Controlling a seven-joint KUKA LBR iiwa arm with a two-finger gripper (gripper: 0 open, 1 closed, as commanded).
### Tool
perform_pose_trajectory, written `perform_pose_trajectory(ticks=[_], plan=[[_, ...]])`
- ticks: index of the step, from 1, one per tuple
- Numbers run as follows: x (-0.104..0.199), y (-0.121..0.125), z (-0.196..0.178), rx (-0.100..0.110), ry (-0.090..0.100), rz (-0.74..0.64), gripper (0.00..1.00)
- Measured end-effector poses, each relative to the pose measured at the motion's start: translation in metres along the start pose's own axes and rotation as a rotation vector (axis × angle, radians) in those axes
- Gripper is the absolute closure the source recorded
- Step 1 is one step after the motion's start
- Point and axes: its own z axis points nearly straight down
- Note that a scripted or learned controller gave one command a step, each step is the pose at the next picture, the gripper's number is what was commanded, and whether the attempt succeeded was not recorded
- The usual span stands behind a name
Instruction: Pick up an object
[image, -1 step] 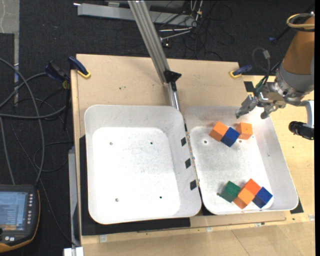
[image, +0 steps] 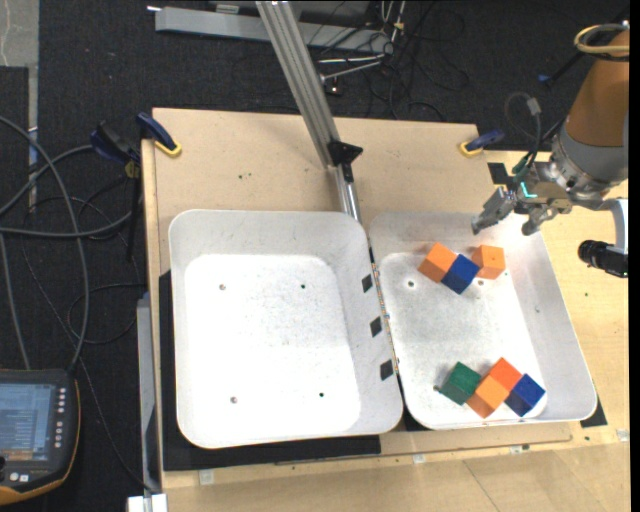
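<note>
The tool (image: 512, 213) hangs at about two o'clock over the far corner of the right bin (image: 560, 330), its two fingers spread apart with nothing between them. Just below it, toward seven o'clock, three blocks sit close together on the bin floor: an orange block (image: 437, 262) touching a blue block (image: 461, 273), and a smaller orange cube (image: 490, 261) just beside the blue one at its three o'clock side. At the bin's near edge, around five o'clock in the view, a second cluster lies packed together: a green block (image: 461, 383), an orange pair (image: 495, 385) and a blue block at the rim (image: 525, 394), all touching. The left bin (image: 200, 250) sits beside the right one on the table (image: 260, 160). A slanted metal rail (image: 305, 80) crosses from twelve o'clock down to the gap between the bins, well apart from the tool. Yellow-tipped clamps (image: 160, 135) grip the table's far corners.
</note>
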Motion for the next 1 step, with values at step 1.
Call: perform_pose_trajectory(ticks=[1], plan=[[0.0035, 0.0009, 0.0641, 0.006, 0.002, 0.000, 0.00]])
